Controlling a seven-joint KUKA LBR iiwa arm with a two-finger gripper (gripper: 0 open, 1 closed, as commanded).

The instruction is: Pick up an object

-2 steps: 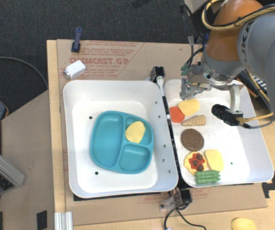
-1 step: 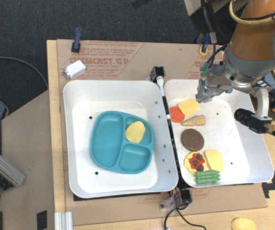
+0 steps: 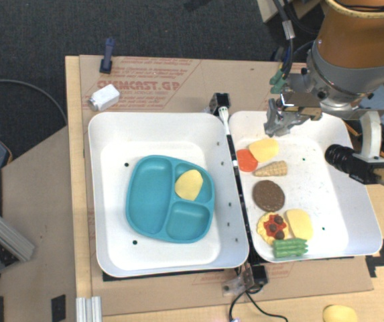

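Observation:
My gripper hangs over the back of the right bin, just above and behind a yellow block. Nothing shows between its tips. Beside the block lies a red-orange piece and a waffle cone. Further forward are a brown round cookie, a small pizza with dark toppings, a pale yellow slice and a green bean pod. In the left bin a teal divided plate holds a yellow lemon-shaped piece.
The toys crowd the right bin's left half; its right half is bare white floor. A raised rim divides the two bins. A white clip and a blue clip sit on the cardboard behind the left bin.

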